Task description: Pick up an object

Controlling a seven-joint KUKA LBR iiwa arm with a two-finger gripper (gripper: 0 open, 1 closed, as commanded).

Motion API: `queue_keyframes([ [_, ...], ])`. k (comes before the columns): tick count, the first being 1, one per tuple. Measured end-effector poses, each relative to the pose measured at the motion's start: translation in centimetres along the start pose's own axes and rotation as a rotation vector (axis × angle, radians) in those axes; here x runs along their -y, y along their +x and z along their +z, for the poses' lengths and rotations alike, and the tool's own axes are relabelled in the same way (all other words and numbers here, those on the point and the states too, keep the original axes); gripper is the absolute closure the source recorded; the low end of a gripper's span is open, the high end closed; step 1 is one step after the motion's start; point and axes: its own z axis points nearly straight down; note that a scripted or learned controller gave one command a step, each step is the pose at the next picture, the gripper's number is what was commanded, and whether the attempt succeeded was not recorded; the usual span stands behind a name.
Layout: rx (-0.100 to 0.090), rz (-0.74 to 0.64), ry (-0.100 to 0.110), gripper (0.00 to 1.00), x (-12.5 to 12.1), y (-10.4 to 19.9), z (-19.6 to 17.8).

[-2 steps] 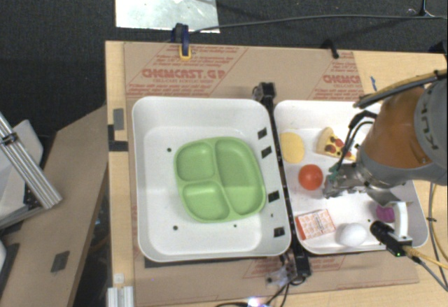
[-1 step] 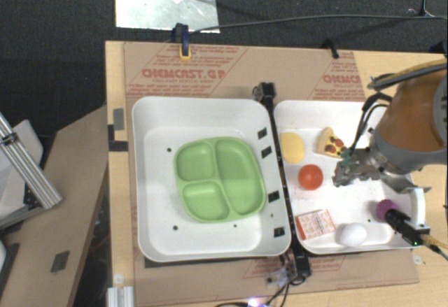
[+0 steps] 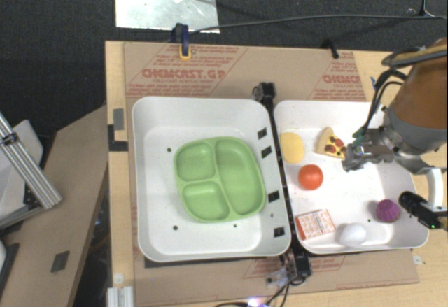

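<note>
Gripper (image 3: 352,157): over right bin (image 3: 392,190), just right of pizza slice (image 3: 330,143); finger state apparently unreadable. Tomato (image 3: 311,177) nearby.

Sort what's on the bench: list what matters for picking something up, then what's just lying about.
For the job:
gripper, above the right bin
pizza slice
yellow lemon
tomato
purple ball
white ball
red-and-white packet

Lying about:
green divided plate in the left bin
blue clamp
</note>
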Motion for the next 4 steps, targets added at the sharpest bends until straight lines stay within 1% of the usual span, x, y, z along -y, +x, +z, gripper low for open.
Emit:
queue_keyframes([
  [1,0.0,0.001,0.001,1.0,-0.3,0.0,-5.4],
  [2,-0.004,-0.004,0.007,1.0,-1.7,6.1,-4.4],
  [3,-0.003,-0.004,0.006,1.0,-2.8,10.7,-4.4],
  [4,-0.003,-0.003,0.007,1.0,-5.2,15.0,-3.1],
])
